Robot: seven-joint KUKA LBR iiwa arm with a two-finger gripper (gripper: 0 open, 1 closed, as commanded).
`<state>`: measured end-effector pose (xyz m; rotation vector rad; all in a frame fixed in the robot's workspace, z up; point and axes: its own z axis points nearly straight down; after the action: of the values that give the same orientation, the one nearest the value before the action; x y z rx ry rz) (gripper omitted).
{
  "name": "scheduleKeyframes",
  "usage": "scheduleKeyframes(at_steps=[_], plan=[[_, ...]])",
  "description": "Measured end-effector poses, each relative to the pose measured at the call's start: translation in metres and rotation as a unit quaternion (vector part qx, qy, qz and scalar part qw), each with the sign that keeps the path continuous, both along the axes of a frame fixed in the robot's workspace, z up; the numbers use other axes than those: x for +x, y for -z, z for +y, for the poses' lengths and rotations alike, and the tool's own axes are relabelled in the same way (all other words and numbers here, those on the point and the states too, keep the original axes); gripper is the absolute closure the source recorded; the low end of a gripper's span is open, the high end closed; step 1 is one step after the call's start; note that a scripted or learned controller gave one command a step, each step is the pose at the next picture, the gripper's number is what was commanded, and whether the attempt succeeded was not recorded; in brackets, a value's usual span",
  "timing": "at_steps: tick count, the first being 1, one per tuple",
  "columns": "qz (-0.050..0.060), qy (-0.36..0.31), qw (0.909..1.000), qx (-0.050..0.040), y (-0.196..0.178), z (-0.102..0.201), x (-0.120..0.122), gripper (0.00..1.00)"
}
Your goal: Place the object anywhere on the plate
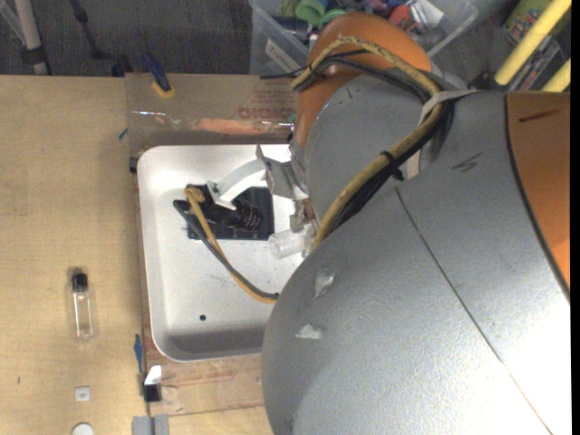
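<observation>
1. the gripper (288, 232) is pictured at the right edge of the smooth white bin (172, 243), centre frame, under the bulky grey arm (408, 288); whether it is released or clenched cannot be told.
2. the object cannot be made out; it is judged to be masked by the arm, so its bearing is left unjudged.
3. a clear, black-capped vial (82, 304) is seen on the matte wooden bench (54, 170), lower left, long axis running up-down, well apart from the gripper.

Even bright light, glare on white bin (172, 333), soft shadows, close arm (426, 270) slightly blurred
</observation>
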<state>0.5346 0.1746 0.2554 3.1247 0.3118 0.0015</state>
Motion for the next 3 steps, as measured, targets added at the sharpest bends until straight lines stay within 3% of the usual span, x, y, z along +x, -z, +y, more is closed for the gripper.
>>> scheduleKeyframes(at_steps=[1, 2, 3], plan=[[0.000, 0.000, 1.0000, 0.0002, 0.068, 0.049, 0.084, 1.00], [0.003, -0.038, 0.9993, 0.0004, 0.155, 0.047, 0.021, 1.00], [0.012, -0.139, 0.9902, 0.0009, 0.171, 0.049, 0.076, 1.00]])
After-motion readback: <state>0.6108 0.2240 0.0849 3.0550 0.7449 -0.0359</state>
